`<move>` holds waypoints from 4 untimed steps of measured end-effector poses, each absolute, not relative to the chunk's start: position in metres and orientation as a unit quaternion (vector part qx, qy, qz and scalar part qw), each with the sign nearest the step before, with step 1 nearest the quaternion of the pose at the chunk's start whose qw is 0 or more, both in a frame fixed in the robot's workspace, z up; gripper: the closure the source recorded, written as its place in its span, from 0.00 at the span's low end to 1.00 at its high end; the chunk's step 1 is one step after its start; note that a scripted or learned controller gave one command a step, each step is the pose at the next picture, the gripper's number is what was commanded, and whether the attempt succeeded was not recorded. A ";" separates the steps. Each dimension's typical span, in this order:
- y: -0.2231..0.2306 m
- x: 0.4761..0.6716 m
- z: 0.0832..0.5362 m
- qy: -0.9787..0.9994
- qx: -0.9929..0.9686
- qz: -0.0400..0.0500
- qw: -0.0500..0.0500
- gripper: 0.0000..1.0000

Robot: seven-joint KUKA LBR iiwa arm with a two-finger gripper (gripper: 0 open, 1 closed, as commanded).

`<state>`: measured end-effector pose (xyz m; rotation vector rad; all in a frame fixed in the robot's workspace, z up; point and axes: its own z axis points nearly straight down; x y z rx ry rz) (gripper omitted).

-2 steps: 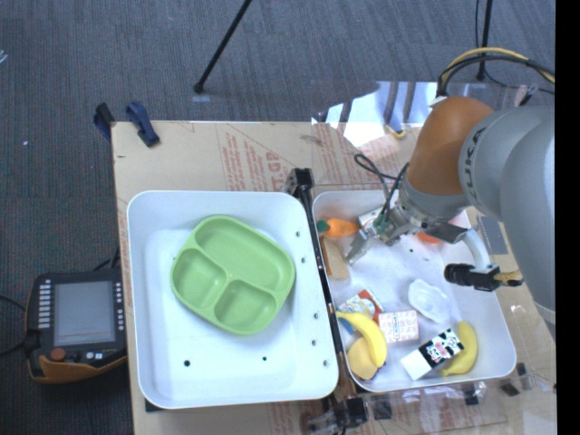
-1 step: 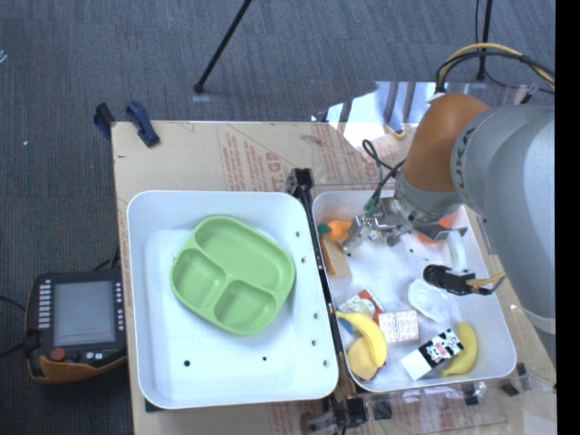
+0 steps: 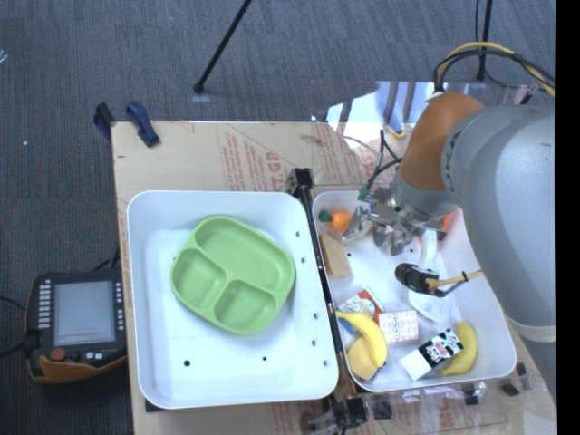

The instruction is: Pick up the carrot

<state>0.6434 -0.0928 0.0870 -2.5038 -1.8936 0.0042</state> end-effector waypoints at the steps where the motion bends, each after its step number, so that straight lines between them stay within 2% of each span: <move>1: -0.092 0.643 0.087 -0.604 -0.797 0.002 0.001 0.00; 2: -0.109 0.643 0.087 -0.485 -0.875 0.002 0.002 0.00; 3: -0.183 0.641 0.084 -0.212 -0.977 0.007 0.003 0.00; 4: -0.132 0.635 0.085 -0.103 -0.995 0.004 0.002 0.00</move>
